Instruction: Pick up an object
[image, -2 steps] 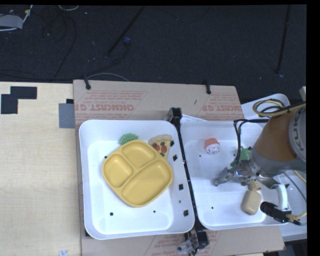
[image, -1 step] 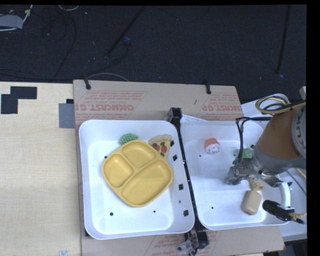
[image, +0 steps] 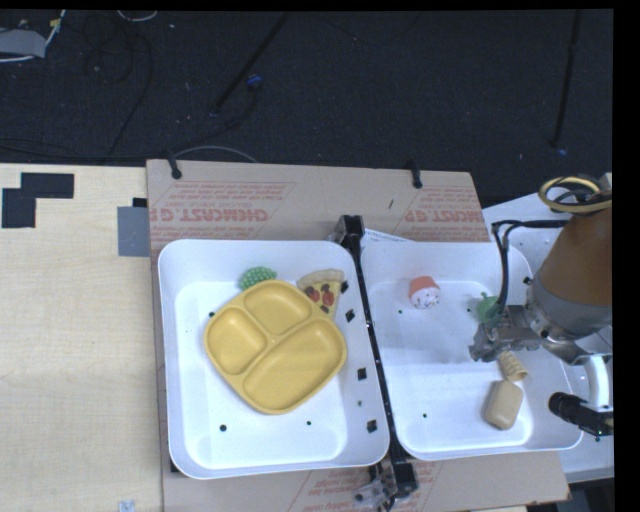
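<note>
Where bins meet, yellow tray (image: 276, 346) leftward.

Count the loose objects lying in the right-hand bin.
3. A small orange and white toy toward the back left, a tan bottle near the front right, and a green item by the gripper. The arm may hide more.

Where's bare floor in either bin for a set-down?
Right bin: open middle between the orange-white toy and the tan bottle. Left bin: strip below the yellow plate. Crowded near the gripper and pizza slice.
</note>
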